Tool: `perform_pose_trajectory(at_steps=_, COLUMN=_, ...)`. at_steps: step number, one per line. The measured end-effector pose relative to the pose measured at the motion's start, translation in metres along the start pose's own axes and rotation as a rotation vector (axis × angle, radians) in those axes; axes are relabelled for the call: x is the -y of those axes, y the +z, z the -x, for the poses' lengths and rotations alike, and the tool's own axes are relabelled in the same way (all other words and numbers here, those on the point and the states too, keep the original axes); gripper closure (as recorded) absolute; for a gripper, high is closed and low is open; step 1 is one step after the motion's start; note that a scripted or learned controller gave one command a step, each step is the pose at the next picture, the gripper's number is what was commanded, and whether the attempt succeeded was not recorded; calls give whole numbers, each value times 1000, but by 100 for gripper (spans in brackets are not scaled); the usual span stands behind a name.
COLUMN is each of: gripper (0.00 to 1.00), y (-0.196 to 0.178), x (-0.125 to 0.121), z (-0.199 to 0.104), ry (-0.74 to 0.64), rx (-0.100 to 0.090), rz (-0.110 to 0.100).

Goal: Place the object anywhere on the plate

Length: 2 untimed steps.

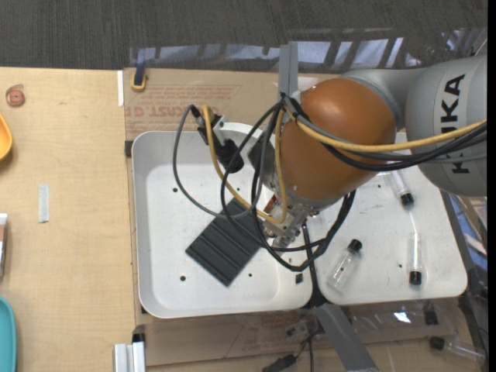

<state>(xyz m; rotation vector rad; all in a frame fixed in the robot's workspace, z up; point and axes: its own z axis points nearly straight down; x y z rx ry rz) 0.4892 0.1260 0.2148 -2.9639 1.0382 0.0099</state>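
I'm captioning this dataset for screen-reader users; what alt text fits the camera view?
A grey KUKA arm with an orange band reaches from the right over two shallow white bins. Its gripper hangs beside a black ribbed object in the left bin; clear vials lie in the right bin.

Wooden bench (70, 270) — two white bins (155, 231) side by side.

1. One fixed camera looks from above, slanted down on the surface (62, 169).
2. It is near enough that both white bins (155, 208) fill the middle.
3. The arm (434, 122) enters from the right.
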Motion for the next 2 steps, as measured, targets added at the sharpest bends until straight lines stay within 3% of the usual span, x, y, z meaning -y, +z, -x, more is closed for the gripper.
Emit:
perform_pose_trajectory(at_steps=1, gripper=100, y=41, x=83, z=-13, ry=-12, rx=0, rz=-1)
perform_pose_trajectory(at_steps=2, gripper=0, y=41, x=83, z=-13, ry=-12, rx=-1, rz=-2)
